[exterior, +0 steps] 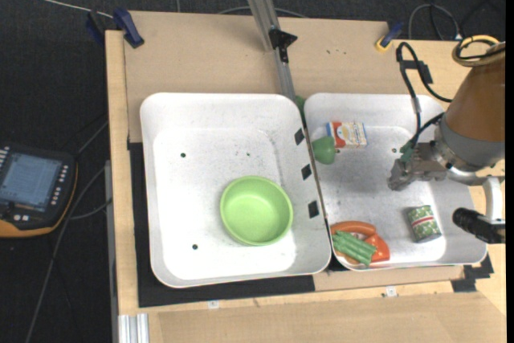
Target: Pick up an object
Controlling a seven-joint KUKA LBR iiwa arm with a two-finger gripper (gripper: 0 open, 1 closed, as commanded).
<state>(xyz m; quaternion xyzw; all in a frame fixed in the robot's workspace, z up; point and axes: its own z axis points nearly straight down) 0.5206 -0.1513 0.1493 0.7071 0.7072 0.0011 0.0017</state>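
Camera view status: my gripper (404, 175) hangs over the right bin (377, 118), above bare floor between the small carton (347, 134) and the green can (422, 222). Finger state: cannot tell, since the tips are too dark and small to resolve. Nothing is seen between them. Candidate objects are all resting: carton, can, the orange-and-green toy (359, 244) at the near wall, and the green bowl (256, 210) in the left bin (161, 140). Progress: no pick achieved; approach, grasp and lift remain.
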